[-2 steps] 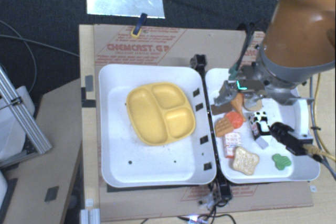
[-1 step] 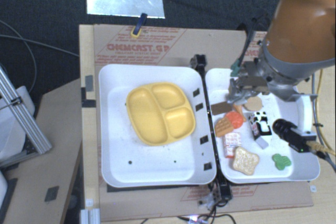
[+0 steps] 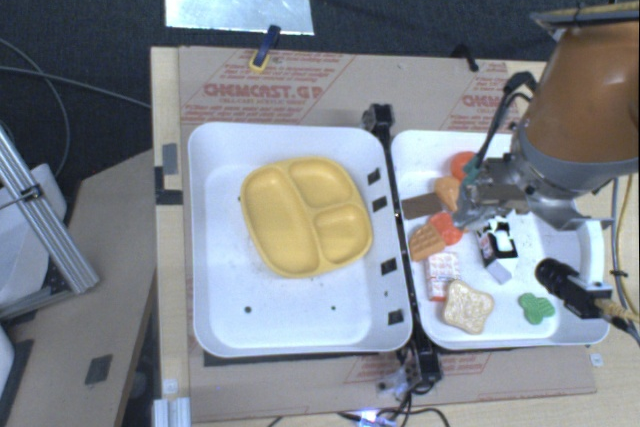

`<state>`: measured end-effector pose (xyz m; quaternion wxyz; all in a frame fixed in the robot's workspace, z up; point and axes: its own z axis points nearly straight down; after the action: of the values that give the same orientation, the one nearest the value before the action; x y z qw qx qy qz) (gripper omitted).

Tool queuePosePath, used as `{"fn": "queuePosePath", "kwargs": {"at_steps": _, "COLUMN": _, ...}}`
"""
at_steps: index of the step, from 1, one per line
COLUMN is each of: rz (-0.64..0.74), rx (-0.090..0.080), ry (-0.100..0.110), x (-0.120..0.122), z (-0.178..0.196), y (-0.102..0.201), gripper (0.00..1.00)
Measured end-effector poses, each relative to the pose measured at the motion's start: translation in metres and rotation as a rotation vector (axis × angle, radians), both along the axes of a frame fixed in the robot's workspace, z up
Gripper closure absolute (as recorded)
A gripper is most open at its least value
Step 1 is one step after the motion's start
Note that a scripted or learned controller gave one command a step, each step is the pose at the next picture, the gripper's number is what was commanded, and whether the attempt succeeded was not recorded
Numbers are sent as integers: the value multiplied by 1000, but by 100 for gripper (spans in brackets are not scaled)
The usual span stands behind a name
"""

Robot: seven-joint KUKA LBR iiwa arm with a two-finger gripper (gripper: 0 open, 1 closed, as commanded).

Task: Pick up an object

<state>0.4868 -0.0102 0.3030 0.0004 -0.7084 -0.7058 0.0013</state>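
Gripper (image 3: 478,205) is seen low in the right bin (image 3: 580,330) | finger state cannot be told | orange toy (image 3: 437,235) lies just lower left of it, perhaps touching, long axis slanted | toast slice (image 3: 467,307) sits nearer bottom.

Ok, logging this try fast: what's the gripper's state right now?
Two-finger gripper: low in the right white bin over the toy food; open or shut cannot be told.
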Motion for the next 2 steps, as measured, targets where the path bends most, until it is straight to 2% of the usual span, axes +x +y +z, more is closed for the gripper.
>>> {"fn": "queuePosePath", "kwargs": {"at_steps": 1, "rz": 10, "rx": 2, "ry": 3, "x": -1, "z": -76, "y": 41, "gripper": 100}}
{"fn": "queuePosePath", "kwargs": {"at_steps": 2, "rz": 10, "rx": 5, "ry": -25, "x": 1, "z": 148, "y": 52, "gripper": 100}}
